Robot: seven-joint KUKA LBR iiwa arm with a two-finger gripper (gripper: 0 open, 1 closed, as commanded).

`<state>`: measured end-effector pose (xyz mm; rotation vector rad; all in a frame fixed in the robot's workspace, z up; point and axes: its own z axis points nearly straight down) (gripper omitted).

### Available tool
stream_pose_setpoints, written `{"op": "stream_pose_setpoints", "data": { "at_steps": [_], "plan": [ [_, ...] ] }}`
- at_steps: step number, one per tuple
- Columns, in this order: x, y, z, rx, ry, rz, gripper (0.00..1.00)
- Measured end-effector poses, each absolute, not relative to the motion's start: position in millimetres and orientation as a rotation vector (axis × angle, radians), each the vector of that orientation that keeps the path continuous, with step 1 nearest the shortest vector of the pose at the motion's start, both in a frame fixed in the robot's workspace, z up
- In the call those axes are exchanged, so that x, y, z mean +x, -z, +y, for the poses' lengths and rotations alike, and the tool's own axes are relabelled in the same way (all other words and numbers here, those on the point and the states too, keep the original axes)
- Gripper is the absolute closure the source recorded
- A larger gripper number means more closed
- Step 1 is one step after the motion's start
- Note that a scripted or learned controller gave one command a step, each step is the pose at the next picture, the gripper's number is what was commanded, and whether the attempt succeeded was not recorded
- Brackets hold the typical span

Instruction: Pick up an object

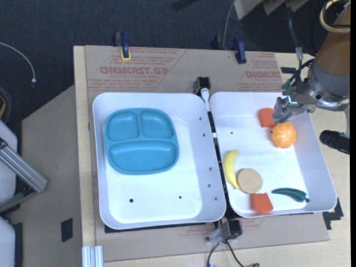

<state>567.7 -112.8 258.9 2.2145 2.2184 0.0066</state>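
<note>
nearest, in the right bin (317, 166): red block (261, 203), green pepper (290, 193), cookie (249, 180), banana (230, 168). farther back, orange (283, 135) and red cube (266, 117), just beside the gripper (285, 111). grip state: cannot tell. nothing lifted yet; the whole pick likely left.

At the upper right of the frame, the arm (334, 65) shows a broad orange band above a rounded grey wrist segment with a paler grey rim, thin dark cables run beside it, and a small grey metal hand (285, 110) carries a light blue spot.
</note>
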Motion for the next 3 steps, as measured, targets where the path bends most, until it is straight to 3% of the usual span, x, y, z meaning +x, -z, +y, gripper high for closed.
{"op": "stream_pose_setpoints", "data": {
  "at_steps": [3],
  "plan": [
    [599.4,-233.9,43.7,2.217,0.001,2.23,1.0]
  ]
}}
